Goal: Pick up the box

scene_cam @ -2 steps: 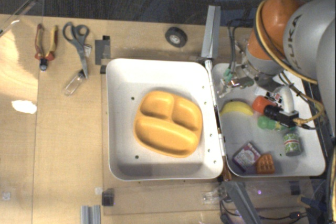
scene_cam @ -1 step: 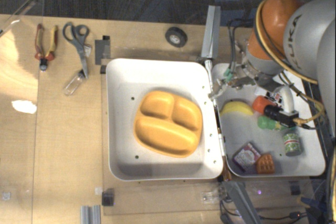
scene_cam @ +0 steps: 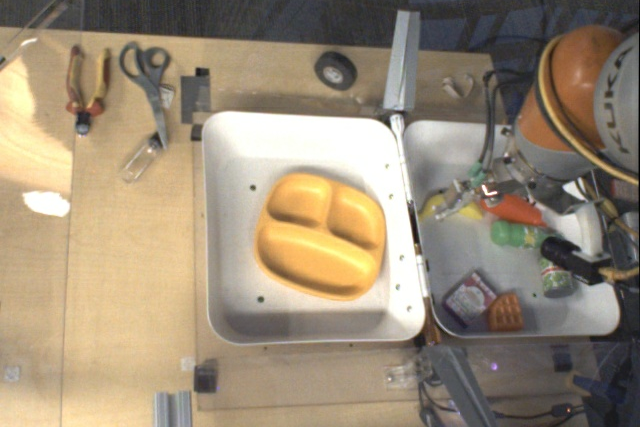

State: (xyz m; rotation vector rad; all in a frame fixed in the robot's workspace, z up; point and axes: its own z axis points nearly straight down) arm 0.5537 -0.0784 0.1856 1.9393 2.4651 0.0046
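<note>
Camera view — box (scene_cam: 470, 299) near right bin's front edge — hand (scene_cam: 470, 192) well behind.

White left bin (scene_cam: 230, 215) holds a golden-yellow moulded form (scene_cam: 320, 233) | white right bin (scene_cam: 600, 315) | purple patterned box (scene_cam: 469, 298) | orange waffle-textured piece (scene_cam: 505, 312) | green toy (scene_cam: 517, 236) | orange-red carrot shape (scene_cam: 515, 209) | red-handled pliers (scene_cam: 86, 85) | grey-handled scissors (scene_cam: 150, 80)
</note>
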